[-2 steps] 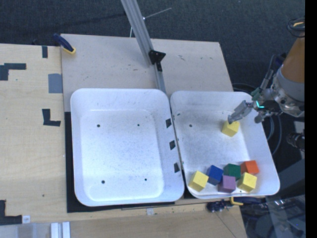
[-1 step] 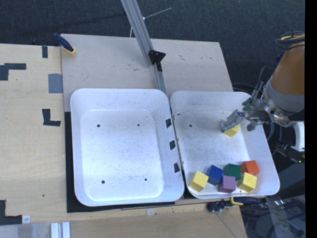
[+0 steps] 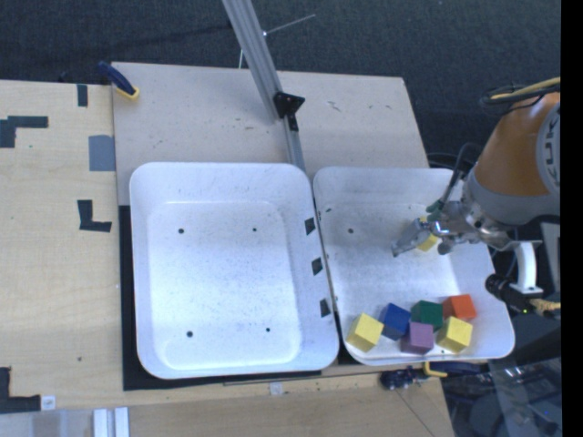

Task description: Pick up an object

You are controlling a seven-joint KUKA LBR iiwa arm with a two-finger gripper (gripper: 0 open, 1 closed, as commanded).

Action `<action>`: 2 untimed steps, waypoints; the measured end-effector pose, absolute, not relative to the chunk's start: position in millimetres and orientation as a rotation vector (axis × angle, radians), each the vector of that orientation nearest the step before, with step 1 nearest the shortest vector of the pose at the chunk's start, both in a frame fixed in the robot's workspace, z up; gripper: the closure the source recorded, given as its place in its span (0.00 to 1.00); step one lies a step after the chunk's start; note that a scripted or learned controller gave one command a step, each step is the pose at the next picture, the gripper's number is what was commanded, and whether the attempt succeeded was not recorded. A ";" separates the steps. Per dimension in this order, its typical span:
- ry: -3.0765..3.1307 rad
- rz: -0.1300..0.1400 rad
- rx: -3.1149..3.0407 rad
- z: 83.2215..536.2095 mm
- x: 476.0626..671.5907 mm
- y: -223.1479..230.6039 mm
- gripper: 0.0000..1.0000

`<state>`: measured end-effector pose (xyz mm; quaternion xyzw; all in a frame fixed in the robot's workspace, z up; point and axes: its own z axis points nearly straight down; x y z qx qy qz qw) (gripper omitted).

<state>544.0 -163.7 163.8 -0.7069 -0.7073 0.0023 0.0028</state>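
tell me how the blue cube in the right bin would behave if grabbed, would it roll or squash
The blue cube has flat faces, so it probably sits still rather than rolling. It looks small and solid, likely stiff and light. The green cube and purple cube crowd it, so they may get nudged.

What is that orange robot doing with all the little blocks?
The robot arm is reaching into the right bin, trying to pick up a block. Its gripper is right at a small yellow block. Six more coloured blocks sit bunched along the bin's near edge.
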 end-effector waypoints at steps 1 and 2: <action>-2.219 0.006 -2.216 119.5 542.6 -159.7 0.00; -2.222 0.003 -2.217 132.1 543.7 -159.5 1.00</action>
